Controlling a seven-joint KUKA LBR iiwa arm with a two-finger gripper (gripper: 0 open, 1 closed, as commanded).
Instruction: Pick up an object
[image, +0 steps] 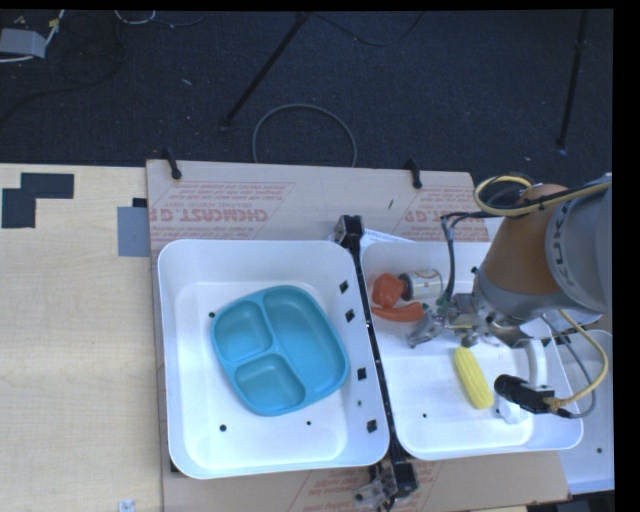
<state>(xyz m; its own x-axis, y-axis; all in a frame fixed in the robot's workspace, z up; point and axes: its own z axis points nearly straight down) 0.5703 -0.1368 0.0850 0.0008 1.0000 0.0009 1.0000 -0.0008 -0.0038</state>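
In the right bin (440, 440) an orange toy (388, 298) lies near the far left corner, with a pale cylinder (424, 282) right beside it. A yellow corn cob (472, 376) lies in the middle of that bin, pointing toward the front. My gripper (428, 330) hangs low over the right bin, just right of the orange toy and left of the corn cob's far end. Whether it touches the toy is not clear. The grey arm with its orange band (525, 255) comes in from the right.
The left bin (190, 420) holds a blue divided plate (278, 348) at its middle. A black divider (366, 340) runs between the two bins. Cardboard (250, 205) lies under both, and a wooden bench (70, 350) spreads to the left.
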